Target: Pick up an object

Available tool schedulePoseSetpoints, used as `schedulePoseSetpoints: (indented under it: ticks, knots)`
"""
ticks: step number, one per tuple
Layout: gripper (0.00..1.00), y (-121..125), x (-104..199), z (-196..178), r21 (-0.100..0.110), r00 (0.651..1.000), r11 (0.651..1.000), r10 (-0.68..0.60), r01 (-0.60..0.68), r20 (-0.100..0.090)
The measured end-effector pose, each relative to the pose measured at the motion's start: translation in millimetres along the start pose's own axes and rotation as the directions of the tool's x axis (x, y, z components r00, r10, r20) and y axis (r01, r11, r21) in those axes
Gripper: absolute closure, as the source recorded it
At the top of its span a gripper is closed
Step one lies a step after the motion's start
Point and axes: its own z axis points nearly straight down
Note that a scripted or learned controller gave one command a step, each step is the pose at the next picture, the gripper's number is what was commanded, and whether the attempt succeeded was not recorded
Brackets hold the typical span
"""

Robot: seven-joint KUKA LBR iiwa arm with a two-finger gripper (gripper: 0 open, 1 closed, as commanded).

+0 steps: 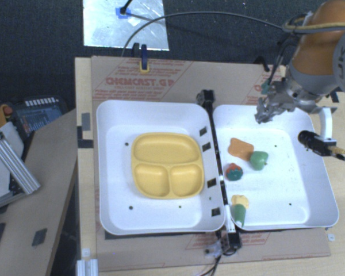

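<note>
The tool [265, 115] hangs over the far edge of the right bin [310, 211]. Whether its fingers are spread or pressed together cannot be told at this size; nothing is visible between them.

Candidate objects all lie nearer the camera than the tool and a little to its left. Closest to it is an orange piece [240, 148], flat and slab-like. Just beyond that sits a green piece [259, 159], rounded. Beside it is a small red-and-teal piece [234, 172]. Farthest from the tool, against the bin's near-left wall, are a yellow piece [240, 200] and a green cone [238, 213], touching or nearly so.

Judgement: these look like small toy items, light and stiff, probably smooth and inclined to slip. The green piece stands apart enough for a pinch across its middle. The orange piece is low and may need a grip on its edges. The pair at the wall is poorly placed for access.

The left bin [112, 211] holds a yellow tray [167, 165] with three compartments.
</note>
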Motion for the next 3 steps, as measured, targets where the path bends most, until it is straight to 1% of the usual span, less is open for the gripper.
schedulePoseSetpoints:
  ticks: [1, 3]
  knots:
    - [1.00, -15, 55, -5, 0.001, 1.000, 1.000, -0.001, 0.001, -0.001]
    - [1.00, -34, 143, -5, 0.002, 1.000, 1.000, 0.000, 0.000, 0.000]
